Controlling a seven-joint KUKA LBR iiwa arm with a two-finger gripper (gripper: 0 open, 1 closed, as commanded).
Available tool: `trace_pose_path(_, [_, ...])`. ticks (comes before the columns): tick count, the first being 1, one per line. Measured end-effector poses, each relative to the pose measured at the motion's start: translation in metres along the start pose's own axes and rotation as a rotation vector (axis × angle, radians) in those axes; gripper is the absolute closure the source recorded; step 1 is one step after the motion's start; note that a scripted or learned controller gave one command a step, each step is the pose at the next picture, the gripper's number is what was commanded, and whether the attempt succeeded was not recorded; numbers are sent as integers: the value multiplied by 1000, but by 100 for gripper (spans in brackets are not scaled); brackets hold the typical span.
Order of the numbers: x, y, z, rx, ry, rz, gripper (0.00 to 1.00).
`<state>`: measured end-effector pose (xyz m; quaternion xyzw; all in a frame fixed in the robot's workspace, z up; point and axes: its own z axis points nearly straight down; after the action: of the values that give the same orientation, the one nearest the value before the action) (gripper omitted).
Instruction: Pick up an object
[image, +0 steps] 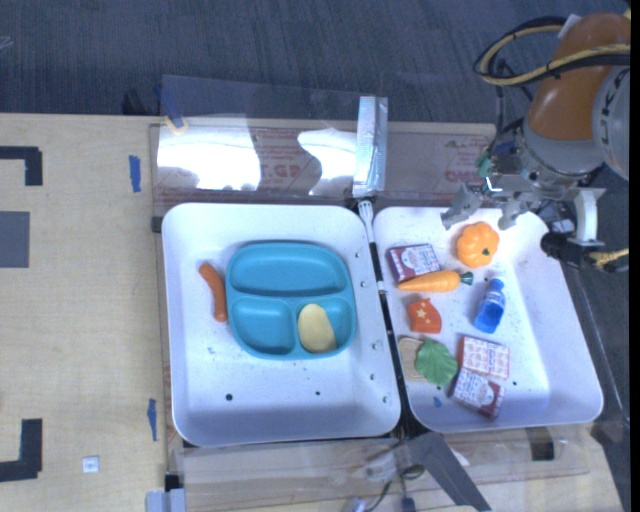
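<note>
Gripper (487, 208): fingers spread open, holding nothing. Pumpkin (477, 243) just below the fingers; carrot (432, 282) and bottle (490, 306) further below.

Light wood bench (70, 330), black marks and blue tape bits on top. Dark grey carpet floor (250, 40) behind bench. Shiny clear sheet (255, 150) standing at bench's back edge, bright glare on it.
</note>
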<state>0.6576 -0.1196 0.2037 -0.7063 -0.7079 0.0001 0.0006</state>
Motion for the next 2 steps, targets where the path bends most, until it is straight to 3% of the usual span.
trace_pose_path(1, [22, 9, 31, 2, 0, -210, 0])
trace_pose_path(2, [-18, -13, 107, -16, -4, -183, 0])
